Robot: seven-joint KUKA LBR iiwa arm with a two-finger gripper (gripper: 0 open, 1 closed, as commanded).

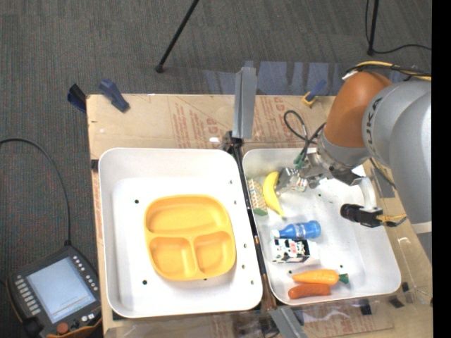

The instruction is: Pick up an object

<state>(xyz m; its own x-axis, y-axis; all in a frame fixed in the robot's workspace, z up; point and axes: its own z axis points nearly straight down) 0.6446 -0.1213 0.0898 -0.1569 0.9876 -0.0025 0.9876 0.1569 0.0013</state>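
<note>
End effector (296,178) low in right shallow white bin (373,259), just beside yellow plastic banana (271,192); grip state impossible to tell. Left white bin (120,182) holding yellow divided tray (189,236). Brown cardboard-covered desk (176,118) beneath, on dark grey carpet (70,34).

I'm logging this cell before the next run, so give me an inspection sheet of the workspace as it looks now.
Surface: two white bins side by side, left bin and right bin, on a brown bench.
Job's things: in the right bin, banana, blue bottle, black-and-white carton, carrot, sausage.
Clutter: yellow divided tray in the left bin.
Grippers: gripper low in the right bin beside the banana; nothing seen between its fingers.
Cables: black cable at the wrist; another on the floor.
Surroundings: handheld control screen, stand leg, grey carpet.
</note>
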